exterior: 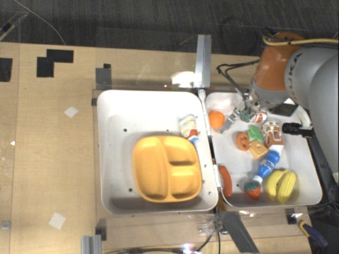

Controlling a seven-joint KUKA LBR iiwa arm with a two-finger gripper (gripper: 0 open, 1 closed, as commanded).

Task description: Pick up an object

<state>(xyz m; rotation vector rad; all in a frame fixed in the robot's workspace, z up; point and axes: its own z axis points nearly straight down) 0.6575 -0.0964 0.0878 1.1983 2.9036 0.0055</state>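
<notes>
My gripper (239,114) hangs low over the back of the right bin (312,189), just right of an orange ball (216,119). In front of it lie an orange ring-shaped toy (242,141), a green piece (255,133) and a red-and-white box (273,133). Toward the front of the same bin are a tan wedge (258,151), a blue bottle (269,163), a yellow bunch (280,185), a small red fruit (253,188) and a red sausage shape (226,180). Nothing can be seen held in the gripper.
The left bin (114,142) holds a yellow divided plate (167,168) and a small white carton (188,126) against its right wall. A metal post (203,62) stands behind the divider between the bins. Black cables (233,70) run behind the right bin.
</notes>
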